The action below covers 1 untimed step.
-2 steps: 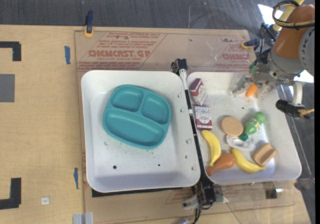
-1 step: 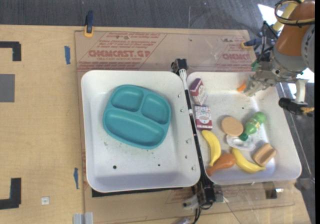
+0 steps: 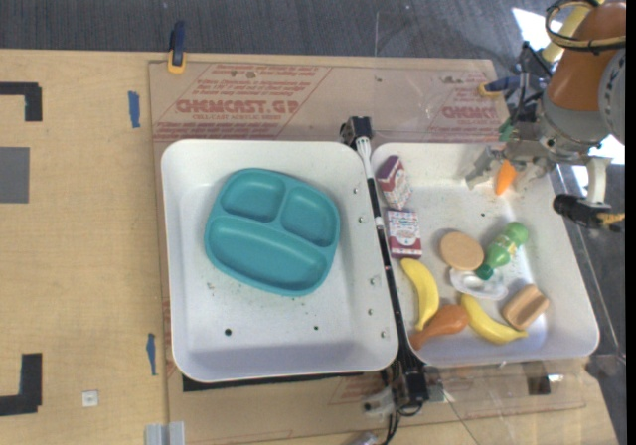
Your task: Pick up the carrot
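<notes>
The right bin (image 3: 581, 284) is crowded. Along its left wall stand two small cartons, a maroon one (image 3: 392, 181) and below it a red-and-white one (image 3: 403, 232). Near the middle lies a round tan cookie (image 3: 461, 251), with a green bottle (image 3: 501, 248) just to its right, tilted over a white dish (image 3: 467, 283). Toward the front edge lie two bananas: one (image 3: 423, 290) curving down near the left wall, the other (image 3: 489, 324) near the front right, with a bread roll (image 3: 524, 307) touching its far end. An orange-brown piece (image 3: 442, 325) lies between the bananas at the front. The left bin (image 3: 189, 234) bears a teal divided plate (image 3: 271, 229) in its middle.

The carrot (image 3: 506, 178) is at the right bin's back right corner, apart from all that clutter, a small orange piece hanging upright. The end effector (image 3: 509, 170) is right over it, and its grey fingers (image 3: 481, 167) are clamped around the carrot, whose orange tip pokes out below them. Nothing lies close beneath it on the bin floor; the nearest things are the cookie and bottle, nearer the front
</notes>
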### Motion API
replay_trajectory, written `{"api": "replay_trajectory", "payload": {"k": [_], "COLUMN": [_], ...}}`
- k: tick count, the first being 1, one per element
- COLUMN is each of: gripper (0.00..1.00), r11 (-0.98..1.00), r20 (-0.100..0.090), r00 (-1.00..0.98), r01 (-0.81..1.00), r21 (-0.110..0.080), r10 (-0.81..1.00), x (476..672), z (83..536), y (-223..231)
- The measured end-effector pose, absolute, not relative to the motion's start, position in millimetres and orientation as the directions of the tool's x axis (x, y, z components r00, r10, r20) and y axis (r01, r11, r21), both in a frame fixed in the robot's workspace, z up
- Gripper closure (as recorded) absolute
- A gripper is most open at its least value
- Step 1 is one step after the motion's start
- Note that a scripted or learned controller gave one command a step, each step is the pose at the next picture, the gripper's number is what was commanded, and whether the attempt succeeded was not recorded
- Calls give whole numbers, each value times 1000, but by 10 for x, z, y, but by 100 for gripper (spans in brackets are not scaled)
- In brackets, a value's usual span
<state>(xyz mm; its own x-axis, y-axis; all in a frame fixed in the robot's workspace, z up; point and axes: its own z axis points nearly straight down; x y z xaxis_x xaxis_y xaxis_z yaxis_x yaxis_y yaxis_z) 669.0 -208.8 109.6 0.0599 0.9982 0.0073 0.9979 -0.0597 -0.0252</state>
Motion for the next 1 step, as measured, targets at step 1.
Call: {"api": "replay_trajectory", "payload": {"k": [1], "gripper": [0], "r11": [-357], "r20": [25], "r00": [358], "r01": [934], "r21": [-27], "r10": [933], "x": [6703], "z": [918], "y": [-2068]}}
